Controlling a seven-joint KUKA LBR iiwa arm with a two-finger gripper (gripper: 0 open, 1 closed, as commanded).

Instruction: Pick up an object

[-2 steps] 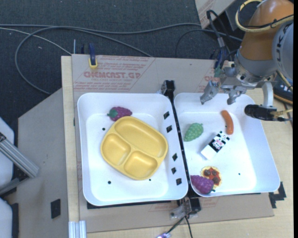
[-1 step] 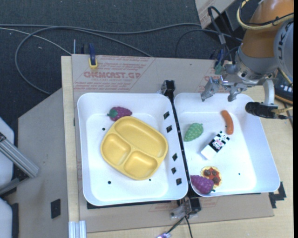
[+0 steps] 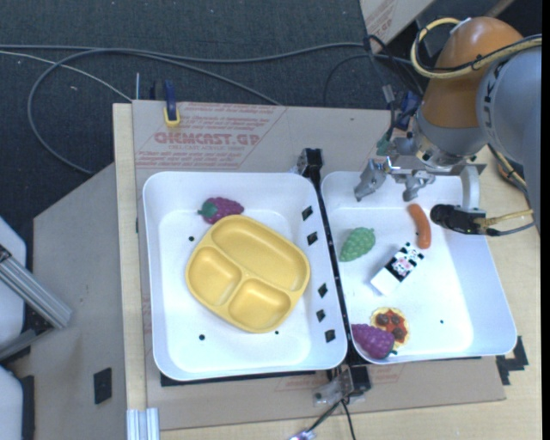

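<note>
Gripper (image 3: 394,180) sits over the far edge of the right bin (image 3: 481,292), fingers spread apart, nothing between them. Grey arm with orange band (image 3: 460,73) comes in from the upper right.

Surface: two shallow white bins side by side on a tan board (image 3: 215,129) with red printed lettering, blue clamp (image 3: 171,107) at its far edge. Black clips (image 3: 314,249) run down the seam between the bins. Around the bench: dark carpet (image 3: 69,60), loose cables (image 3: 77,77), a cardboard box corner (image 3: 391,17) at top.

Pick candidates, all in the right bin, all apart from the gripper:
- orange sausage (image 3: 419,225), smooth, elongated, nearest, just right of and below the fingers
- green grape bunch (image 3: 357,243), bumpy, below the gripper near the seam
- white block with black spots (image 3: 398,267), boxy, mid-bin
- small round pizza piece (image 3: 390,322) touching a purple grape bunch (image 3: 373,341) at the near edge

Left bin (image 3: 163,284): yellow three-compartment plate (image 3: 248,272), glossy plastic, tilted diagonally; another purple grape bunch (image 3: 221,208) just beyond its far rim.
</note>
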